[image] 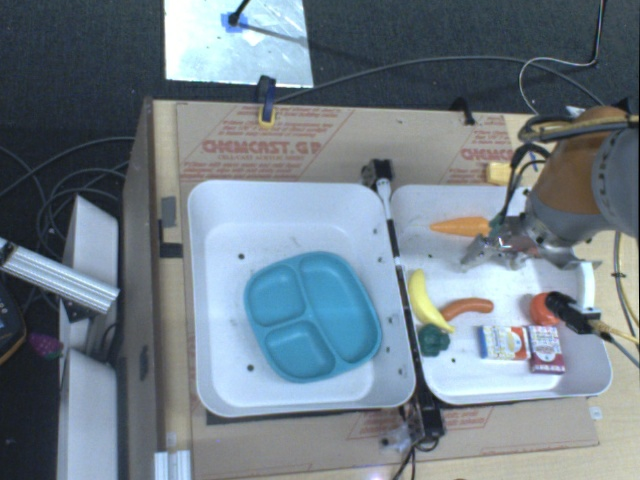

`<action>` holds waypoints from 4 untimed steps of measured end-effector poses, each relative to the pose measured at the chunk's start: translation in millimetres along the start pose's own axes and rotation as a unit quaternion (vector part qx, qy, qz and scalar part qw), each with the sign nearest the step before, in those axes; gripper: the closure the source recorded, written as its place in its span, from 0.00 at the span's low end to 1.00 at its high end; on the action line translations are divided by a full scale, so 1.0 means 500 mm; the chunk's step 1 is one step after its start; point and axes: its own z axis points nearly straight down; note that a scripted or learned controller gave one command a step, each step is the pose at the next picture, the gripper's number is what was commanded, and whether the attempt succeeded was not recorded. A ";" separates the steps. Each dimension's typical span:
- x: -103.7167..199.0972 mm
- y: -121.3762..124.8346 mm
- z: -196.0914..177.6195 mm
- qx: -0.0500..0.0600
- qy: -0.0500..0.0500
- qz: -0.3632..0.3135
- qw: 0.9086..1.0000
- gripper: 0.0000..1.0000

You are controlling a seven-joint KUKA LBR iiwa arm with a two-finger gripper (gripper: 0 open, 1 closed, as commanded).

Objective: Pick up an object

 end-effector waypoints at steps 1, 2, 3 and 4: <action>-0.064 0.134 -0.183 -0.003 -0.001 -0.001 1.000 0.00; -0.001 0.141 -0.020 -0.006 0.001 -0.002 1.000 0.00; -0.002 0.145 -0.047 -0.009 0.000 -0.004 1.000 1.00; -0.074 0.079 -0.164 -0.002 -0.001 0.000 1.000 1.00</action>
